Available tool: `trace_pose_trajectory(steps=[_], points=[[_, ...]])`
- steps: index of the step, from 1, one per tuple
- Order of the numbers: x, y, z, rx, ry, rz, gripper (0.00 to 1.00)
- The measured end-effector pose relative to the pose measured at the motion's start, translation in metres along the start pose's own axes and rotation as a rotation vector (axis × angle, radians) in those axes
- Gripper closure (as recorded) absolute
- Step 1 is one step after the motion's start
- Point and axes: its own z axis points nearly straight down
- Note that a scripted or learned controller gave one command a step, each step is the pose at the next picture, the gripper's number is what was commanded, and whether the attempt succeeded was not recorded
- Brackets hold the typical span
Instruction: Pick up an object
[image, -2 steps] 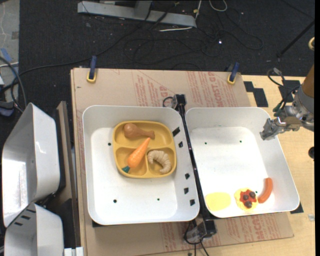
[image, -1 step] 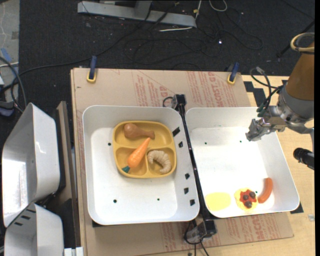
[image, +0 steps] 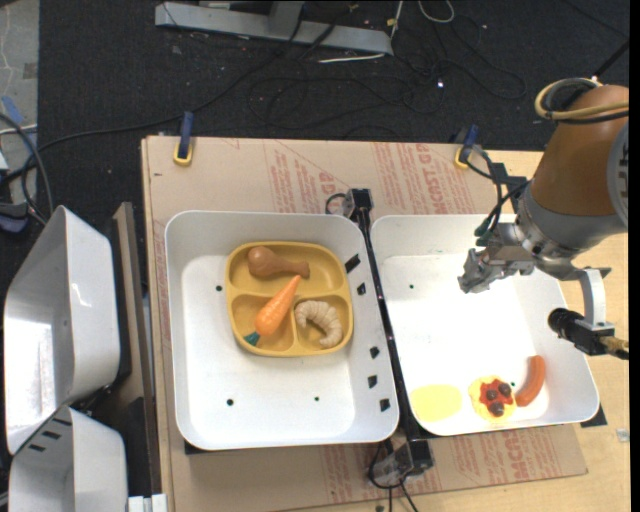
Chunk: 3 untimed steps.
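Note:
My gripper (image: 478, 277) hangs over the upper middle of the right bin (image: 440, 300), fingers pointing down-left, with nothing seen between them. Near that bin's front edge lie a yellow flat disc (image: 436, 402), a small red-and-yellow pizza-like toy (image: 493, 395) and an orange sausage (image: 531, 380). In the left bin (image: 200, 390) a yellow divided plate (image: 240, 318) holds a brown drumstick (image: 276, 264), an orange carrot (image: 277, 307) and a pale shrimp (image: 321, 322).
A black divider strip (image: 378, 310) runs between the two bins. White containers (image: 60, 310) stand left of the bench. Clamps (image: 183, 150) hold the cardboard base at the back. Cables lie on the dark floor behind.

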Motion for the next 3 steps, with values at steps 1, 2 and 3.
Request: trace_pose_trajectory(steps=[1, 2, 3], points=[[0.063, -0.009, 0.002, 0.000, 0.000, -0.001, 1.00], [0.107, -0.016, 0.006, 0.000, 0.000, 0.000, 1.00], [0.172, -0.024, 0.002, -0.001, 0.000, -0.002, 1.00]])
